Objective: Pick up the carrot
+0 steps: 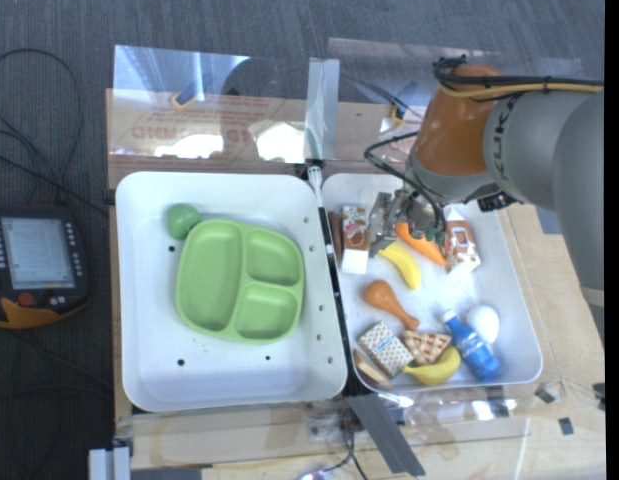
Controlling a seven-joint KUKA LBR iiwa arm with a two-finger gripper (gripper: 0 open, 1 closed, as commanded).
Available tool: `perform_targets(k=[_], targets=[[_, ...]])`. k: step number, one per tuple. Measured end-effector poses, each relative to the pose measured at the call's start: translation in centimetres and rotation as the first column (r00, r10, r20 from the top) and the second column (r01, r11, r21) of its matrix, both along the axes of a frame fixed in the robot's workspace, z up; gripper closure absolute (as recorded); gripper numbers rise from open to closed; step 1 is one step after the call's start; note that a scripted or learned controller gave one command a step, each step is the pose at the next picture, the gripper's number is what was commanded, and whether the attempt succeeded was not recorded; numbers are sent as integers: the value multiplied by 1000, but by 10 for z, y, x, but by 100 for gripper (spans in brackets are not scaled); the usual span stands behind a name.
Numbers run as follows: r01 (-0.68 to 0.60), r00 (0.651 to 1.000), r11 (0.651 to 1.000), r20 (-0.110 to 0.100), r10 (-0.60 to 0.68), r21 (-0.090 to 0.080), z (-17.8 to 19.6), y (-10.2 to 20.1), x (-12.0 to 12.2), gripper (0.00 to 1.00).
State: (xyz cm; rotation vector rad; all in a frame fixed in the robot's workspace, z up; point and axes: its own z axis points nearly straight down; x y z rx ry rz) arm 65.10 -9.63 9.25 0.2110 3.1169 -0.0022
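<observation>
Hand (pixel 407 218) over carrot (pixel 417 240) — right bin (pixel 519 308)

My arm comes in from the upper right of the frame, orange band sitting right of centre up top, wrist bent down, gripper (pixel 407 218) hanging just below it.

Robot lab: teach pendant (pixel 34 265), cabled bench (pixel 139 108).

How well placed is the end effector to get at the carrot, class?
Probably well placed: the end effector hangs right beside the carrot, with nothing lying over it. A banana and a small packet crowd either side, which could hinder a clean grasp.
</observation>
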Motion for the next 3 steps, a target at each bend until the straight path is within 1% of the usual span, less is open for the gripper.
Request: perform_targets(k=[1,2,3], targets=[[-110,994,994,5,110,-24,105,47,3,100],[-226,974,974,-2,226,-7,302,-24,3,100],[-18,1000,1000,-17,18,2,228,-24,-162,100]])
